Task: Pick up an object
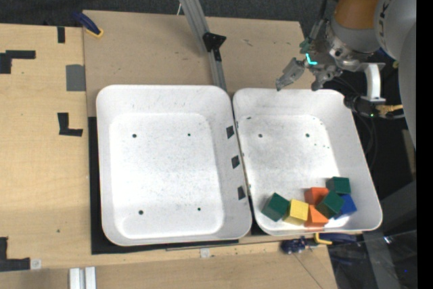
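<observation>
Overhead, claw [302,77] (at right bin's [352,120] rim)

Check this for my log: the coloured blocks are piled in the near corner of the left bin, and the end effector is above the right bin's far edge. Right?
Not quite. The camera view shows the coloured blocks in the right bin, not the left; the end effector is above its far edge.

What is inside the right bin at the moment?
Right bin: a cluster of blocks in its near corner, green, yellow, orange and blue. Anything beneath the pile is covered.

1 fixed camera looks down at a slant on 2 bins [101,145].
</observation>
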You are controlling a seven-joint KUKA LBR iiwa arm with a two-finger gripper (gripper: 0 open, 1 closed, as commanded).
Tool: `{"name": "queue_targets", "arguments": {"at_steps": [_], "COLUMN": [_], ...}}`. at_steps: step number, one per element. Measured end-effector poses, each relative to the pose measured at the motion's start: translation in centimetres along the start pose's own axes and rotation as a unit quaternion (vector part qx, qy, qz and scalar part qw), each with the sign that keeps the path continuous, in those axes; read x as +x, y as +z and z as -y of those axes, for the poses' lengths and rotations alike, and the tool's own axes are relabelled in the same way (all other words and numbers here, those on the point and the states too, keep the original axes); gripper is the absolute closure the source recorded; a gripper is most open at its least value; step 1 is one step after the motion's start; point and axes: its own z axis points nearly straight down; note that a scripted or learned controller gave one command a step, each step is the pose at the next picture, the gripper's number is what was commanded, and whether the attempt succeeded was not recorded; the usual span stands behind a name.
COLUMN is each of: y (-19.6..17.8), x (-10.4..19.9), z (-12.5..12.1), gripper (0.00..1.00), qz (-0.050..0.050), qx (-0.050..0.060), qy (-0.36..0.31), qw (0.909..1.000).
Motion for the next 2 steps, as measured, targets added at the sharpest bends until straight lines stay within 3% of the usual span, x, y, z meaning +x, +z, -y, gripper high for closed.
{"name": "queue_targets", "arguments": {"at_steps": [1,2], "y": [-0.3,5.7], "x": [0.0,0.6], "z": [-0.1,0.7], "gripper": [0.0,0.0], "qz": [0.001,0.0], "qx": [-0.002,0.001], "qy": [0.0,0.0], "qw": [1.0,1.0]}}
